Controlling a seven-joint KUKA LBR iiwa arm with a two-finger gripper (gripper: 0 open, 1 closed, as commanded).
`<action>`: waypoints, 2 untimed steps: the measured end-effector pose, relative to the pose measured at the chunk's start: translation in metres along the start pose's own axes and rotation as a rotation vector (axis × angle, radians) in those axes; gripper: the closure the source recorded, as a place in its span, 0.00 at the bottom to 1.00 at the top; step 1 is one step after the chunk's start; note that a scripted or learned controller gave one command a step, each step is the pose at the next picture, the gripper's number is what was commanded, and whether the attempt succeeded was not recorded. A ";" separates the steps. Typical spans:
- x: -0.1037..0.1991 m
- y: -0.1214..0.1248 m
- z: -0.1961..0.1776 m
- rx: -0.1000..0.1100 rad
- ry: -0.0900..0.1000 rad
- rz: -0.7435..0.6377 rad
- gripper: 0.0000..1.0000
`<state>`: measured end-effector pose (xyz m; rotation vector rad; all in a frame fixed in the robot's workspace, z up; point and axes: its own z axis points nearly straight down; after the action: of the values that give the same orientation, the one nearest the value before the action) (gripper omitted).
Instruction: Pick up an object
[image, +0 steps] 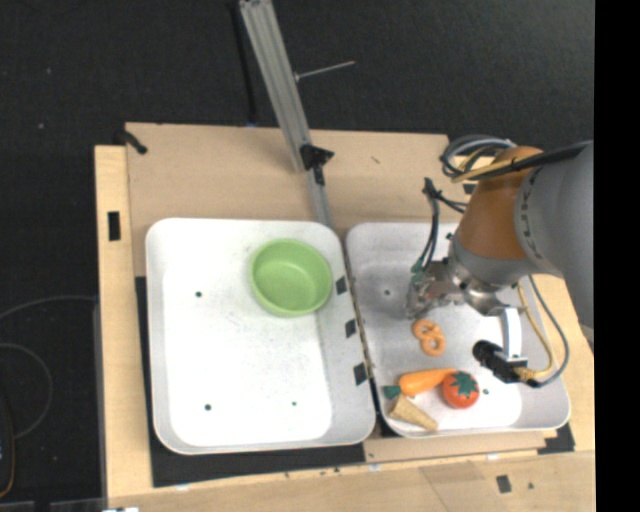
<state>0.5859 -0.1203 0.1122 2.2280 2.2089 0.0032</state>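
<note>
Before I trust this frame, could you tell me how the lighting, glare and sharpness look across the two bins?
Camera view: light is even and bright on both bins, the left bin nearly washed out to flat white; the right bin shows a soft grey sheen near the gripper; shadows are faint; the green bowl and tomato read slightly soft; surroundings fall to black.

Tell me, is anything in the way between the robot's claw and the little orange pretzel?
Nothing visible is. The gripper hangs in the right bin just above the pretzel, with bare white floor between them. The carrot, tomato and cone lie farther down.
</note>
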 end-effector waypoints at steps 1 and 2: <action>0.001 -0.007 -0.057 -0.003 0.000 -0.001 1.00; 0.005 -0.012 -0.116 -0.004 0.000 -0.012 1.00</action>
<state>0.5731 -0.1150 0.2276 2.2132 2.2197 0.0074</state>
